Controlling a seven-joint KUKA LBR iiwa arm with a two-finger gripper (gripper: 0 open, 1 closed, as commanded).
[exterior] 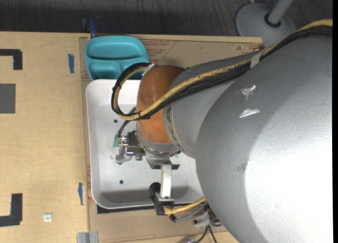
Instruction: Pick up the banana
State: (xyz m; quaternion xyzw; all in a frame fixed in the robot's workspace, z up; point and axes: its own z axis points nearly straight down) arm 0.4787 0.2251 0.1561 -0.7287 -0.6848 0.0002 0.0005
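From my remote seat, this is what I can list.

Arm [253, 131]: grey, very large in the frame, reaching in from the right and covering most of the right half. Its orange band [156, 104] sits over the white bin [100, 147]. A black and yellow cable [124, 99] loops off the band to the left.

End effector [129, 149]: a small metal assembly below the orange band, low over the bin's floor. I cannot tell whether it is open or closed, nor whether anything is in it.

White bin: shallow, its left wall and near-left corner visible; its right part is hidden under the arm.

Teal tray [116, 57]: just beyond the bin's far edge, touching or nearly so.

Counter [42, 131]: tan board, with black marks and blue tape strips on the left.

Banana: I cannot find it; the arm hides much of the bin.
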